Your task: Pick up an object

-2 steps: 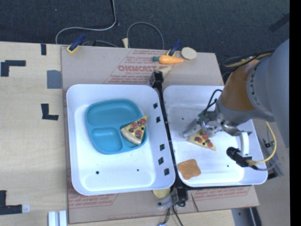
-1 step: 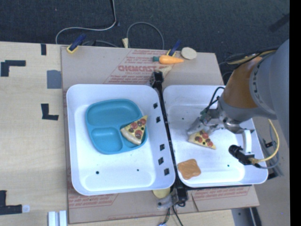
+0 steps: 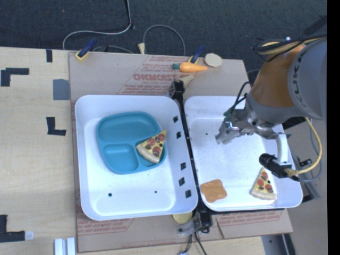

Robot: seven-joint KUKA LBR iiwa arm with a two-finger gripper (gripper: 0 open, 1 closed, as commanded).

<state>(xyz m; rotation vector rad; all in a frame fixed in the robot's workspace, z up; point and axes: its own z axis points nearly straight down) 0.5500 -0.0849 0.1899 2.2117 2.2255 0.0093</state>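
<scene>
White bins (image 3: 85, 142): two pizza slices (image 3: 153, 146), one toast (image 3: 213, 190), one blue plate (image 3: 119, 142).

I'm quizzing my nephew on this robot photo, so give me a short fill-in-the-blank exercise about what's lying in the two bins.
1. The blue plate sits in the ____ bin.
2. A pizza slice rests on that plate; the other pizza slice lies in the ____ bin.
3. The gripper hovers above the ____ bin.
4. The toast lies near the right bin's ____ edge.

Missing words: left; right; right; front
</scene>
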